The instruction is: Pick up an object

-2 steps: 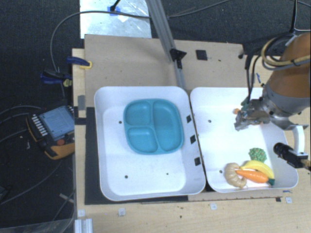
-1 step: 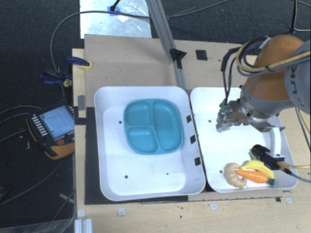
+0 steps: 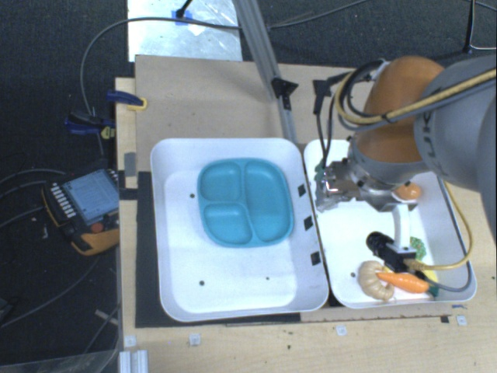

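Two shallow white bins sit side by side on the table (image 3: 202, 92). The left bin (image 3: 167, 231) holds a blue divided plate (image 3: 245, 200). The arm reaches over the right bin (image 3: 345, 243), and the gripper (image 3: 349, 189) hangs above its far left part, close to the wall between the bins. Whether the gripper is clenched or released cannot be told, as the wrist hides it. The loose things lie apart from it. An orange carrot (image 3: 404, 282) and a curled beige piece (image 3: 376, 280) touch each other in the near right part of the bin, and a small green piece (image 3: 419, 247) lies just beyond them. A small orange thing (image 3: 410, 193) peeks out by the arm to the gripper's right.
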`<state>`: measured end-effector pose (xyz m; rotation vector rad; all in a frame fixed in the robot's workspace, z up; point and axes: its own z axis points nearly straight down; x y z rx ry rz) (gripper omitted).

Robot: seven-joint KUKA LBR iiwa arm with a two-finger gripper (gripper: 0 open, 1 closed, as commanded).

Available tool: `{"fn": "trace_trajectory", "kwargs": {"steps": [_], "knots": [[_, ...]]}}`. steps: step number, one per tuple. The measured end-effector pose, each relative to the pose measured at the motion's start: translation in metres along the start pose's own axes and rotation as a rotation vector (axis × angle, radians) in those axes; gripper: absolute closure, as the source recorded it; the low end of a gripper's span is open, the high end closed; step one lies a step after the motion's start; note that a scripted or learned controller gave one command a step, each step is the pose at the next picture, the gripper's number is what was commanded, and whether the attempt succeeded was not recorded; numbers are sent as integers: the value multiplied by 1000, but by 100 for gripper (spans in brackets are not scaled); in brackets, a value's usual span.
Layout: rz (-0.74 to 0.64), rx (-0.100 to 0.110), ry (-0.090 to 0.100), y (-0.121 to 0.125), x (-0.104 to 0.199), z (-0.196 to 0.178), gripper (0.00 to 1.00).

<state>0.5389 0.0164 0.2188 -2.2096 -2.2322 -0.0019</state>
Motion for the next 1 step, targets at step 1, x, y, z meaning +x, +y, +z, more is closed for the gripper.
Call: {"fn": "trace_trajectory", "kwargs": {"steps": [1], "knots": [[0, 1, 0, -5, 53, 8, 100]]}}
